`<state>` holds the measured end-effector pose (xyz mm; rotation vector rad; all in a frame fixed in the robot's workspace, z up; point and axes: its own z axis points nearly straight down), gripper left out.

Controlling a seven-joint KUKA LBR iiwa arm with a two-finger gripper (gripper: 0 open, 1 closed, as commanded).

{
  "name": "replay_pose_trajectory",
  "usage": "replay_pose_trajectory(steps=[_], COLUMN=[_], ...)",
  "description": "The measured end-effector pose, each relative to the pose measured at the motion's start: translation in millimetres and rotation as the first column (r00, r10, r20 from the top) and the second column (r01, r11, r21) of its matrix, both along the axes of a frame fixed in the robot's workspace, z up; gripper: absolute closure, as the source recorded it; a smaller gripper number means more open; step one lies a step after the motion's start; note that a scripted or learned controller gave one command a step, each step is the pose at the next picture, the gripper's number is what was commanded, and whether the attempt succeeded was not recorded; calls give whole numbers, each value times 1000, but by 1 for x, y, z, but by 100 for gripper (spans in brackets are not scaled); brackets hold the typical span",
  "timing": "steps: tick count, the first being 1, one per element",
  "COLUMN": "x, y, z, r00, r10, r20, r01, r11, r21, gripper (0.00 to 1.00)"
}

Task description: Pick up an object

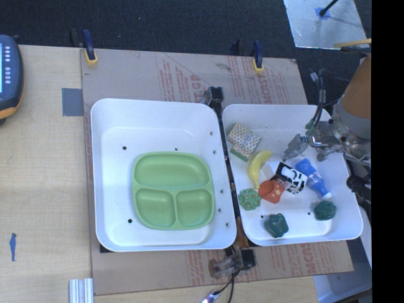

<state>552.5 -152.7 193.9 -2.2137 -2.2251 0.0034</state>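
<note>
The right bin holds several small items: a checkered box, a yellow banana, a black-and-white toy, a blue bottle, a red block, a light green lump, a dark green piece and a teal ball. My gripper hangs over the bin's right part, just above the blue bottle and the black-and-white toy. It is open, its fingers spread apart with nothing between them.
The left bin holds a green divided plate. Clamps join the bins along the middle. A blue and yellow device lies at the far left of the bench.
</note>
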Motion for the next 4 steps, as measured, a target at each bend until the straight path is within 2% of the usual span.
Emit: replay_pose_trajectory(steps=[1, 2, 3, 4], x=[-57, 26, 23, 38], y=[35, 54, 51, 140], z=[-86, -102, -90, 3], r00=[1000, 1000, 1000, 1000], r10=[0, 4, 2, 8], r20=[-10, 6, 0, 11], r01=[0, -3, -2, -8], r11=[1000, 1000, 1000, 1000], r21=[3, -2, -3, 4], gripper=[0, 0, 100, 100])
